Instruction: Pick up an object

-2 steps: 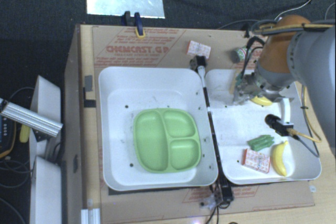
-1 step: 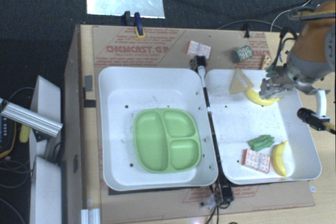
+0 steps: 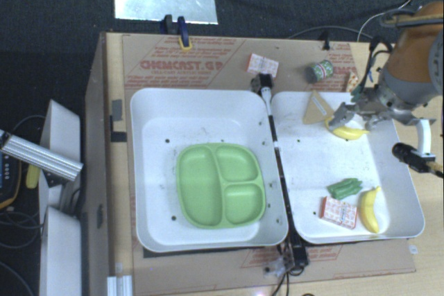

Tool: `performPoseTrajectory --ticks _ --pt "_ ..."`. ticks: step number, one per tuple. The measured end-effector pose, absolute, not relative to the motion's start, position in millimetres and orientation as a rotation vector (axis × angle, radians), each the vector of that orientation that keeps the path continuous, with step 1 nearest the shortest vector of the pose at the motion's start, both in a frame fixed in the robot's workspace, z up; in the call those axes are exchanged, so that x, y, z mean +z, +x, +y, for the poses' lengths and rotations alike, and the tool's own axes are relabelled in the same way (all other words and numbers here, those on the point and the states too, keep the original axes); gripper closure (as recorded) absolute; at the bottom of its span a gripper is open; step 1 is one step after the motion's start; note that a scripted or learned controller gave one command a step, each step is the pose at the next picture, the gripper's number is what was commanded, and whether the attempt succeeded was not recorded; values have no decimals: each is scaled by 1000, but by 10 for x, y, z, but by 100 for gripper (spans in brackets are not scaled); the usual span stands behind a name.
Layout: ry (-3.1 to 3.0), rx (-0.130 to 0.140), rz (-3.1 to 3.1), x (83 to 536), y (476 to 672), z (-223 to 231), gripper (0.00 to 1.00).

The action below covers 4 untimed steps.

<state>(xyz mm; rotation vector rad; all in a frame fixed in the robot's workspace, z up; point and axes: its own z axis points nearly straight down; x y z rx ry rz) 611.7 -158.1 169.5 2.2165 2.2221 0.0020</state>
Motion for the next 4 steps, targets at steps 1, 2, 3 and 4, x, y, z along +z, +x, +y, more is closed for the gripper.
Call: performPoseTrajectory --ticks 1,2,3,4 --pt "2221 -3 2221 1260 5333 -2058 0" --pt "2214 5 2224 1973 5978 -1403 0" --pt "2220 -2 2221 1869 5040 -1945 0" --pt "2219 0 2226 1098 5338 -1236 0"
